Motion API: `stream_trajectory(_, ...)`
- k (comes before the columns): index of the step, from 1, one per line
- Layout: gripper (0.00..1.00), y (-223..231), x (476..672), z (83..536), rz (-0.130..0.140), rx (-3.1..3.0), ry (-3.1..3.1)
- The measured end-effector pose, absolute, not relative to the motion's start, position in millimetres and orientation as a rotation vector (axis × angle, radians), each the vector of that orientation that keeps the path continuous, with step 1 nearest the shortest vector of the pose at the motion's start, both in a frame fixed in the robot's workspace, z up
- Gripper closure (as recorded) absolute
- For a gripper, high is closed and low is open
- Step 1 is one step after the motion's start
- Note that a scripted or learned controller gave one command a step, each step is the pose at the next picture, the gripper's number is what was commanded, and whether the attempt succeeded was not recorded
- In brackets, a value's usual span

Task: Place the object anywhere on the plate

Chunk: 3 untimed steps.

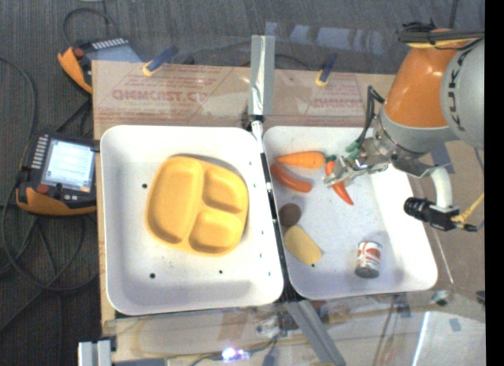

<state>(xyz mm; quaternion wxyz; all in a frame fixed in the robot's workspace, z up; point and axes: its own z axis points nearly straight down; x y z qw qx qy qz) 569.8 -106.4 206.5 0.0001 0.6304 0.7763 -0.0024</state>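
A yellow plate [198,203] with three compartments lies in the left bin [126,278]. The right bin [405,238] holds several toy foods. My gripper [345,171] hangs over the upper middle of that bin. A small red-orange carrot-like piece [342,192] lies right under the gripper tip, its upper end hidden by the gripper. Just to the gripper's left lie a bigger orange carrot [299,160] and a red-orange sausage shape [293,181].
Near the right bin's left wall sit a dark brown round piece [290,214] and a beige potato-like piece [303,245]. A small can [368,257] stands at the lower right. A metal divider post [261,81] rises between the bins.
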Motion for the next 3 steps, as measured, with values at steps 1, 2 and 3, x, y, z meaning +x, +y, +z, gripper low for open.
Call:
stream_trajectory(1, 1.0, -8.3, 554.5, 182.5, -0.004, 2.007, 2.42)
stream_trajectory(2, 1.0, 75.6, 571.9, 183.8, -0.006, 2.066, 2.37)
stream_trajectory(3, 0.0, 75.4, 572.0, 183.9, -0.007, 2.065, 2.369)
